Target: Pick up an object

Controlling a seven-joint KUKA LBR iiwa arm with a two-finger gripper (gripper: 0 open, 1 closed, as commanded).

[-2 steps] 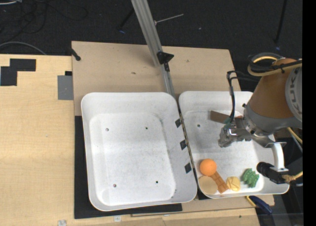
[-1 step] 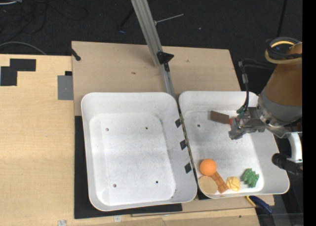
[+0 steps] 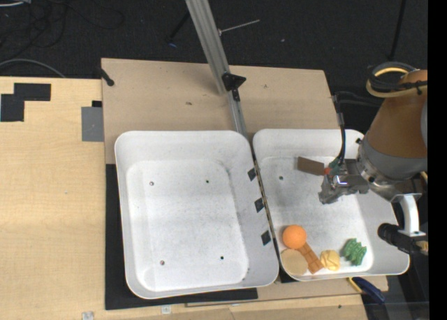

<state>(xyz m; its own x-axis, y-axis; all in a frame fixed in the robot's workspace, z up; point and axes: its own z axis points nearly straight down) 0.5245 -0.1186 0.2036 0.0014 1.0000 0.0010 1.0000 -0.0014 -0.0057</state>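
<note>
Pincer point(image 3: 334, 191) low over the right bin point(image 3: 279, 145), near its middle; spread or pressed together, cannot tell, and nothing visibly pinched. Just left of and above pincer, a flat brown piece point(image 3: 309, 165). Below and left of pincer, near the bin's front edge: orange ball point(image 3: 294, 235), tan wooden tool point(image 3: 307, 256), yellow piece point(image 3: 330, 260). Below and slightly right: green toy point(image 3: 354, 251). Left bin point(image 3: 183, 214) well to the left.
</note>
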